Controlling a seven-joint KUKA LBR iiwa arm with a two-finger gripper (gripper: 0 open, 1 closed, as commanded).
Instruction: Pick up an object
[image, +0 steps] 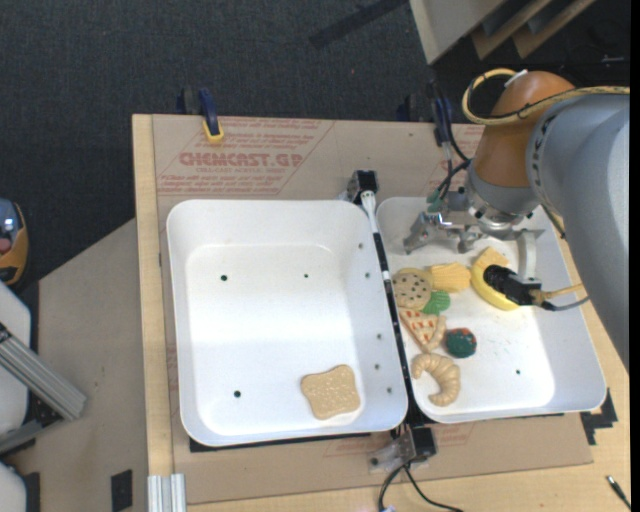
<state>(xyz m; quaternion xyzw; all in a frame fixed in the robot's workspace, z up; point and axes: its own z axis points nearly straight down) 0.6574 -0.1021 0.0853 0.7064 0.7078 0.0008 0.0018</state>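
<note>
On the table (160, 300), a board printed with red lettering carries two shallow white bins set side by side, their inner rims touching along a dark clipped seam. The left bin (200, 240) holds a single slice of toast (331, 392), lying flat near its near right corner. The right bin (560, 385) holds a cluster of toy foods toward its left half: a round cookie (409, 289) just beside the seam, a pizza slice (421, 326) touching the cookie's near edge, a croissant (439, 375) nearest the camera, a dark green round item (461, 344) just right of the pizza slice, a piece of yellow corn (452, 277) beyond the cookie, and a banana (496, 280) to the right of the corn. The arm (560, 150), grey with an orange band, enters from the right and hangs over the far part of the right bin. The gripper (441, 231) sits low over the bin's far left area, just beyond the corn; whether it is spread or pressed together cannot be told from this angle. No item is visible between its parts. A blue-and-yellow clamp (209, 114) grips the board's far edge.
</note>
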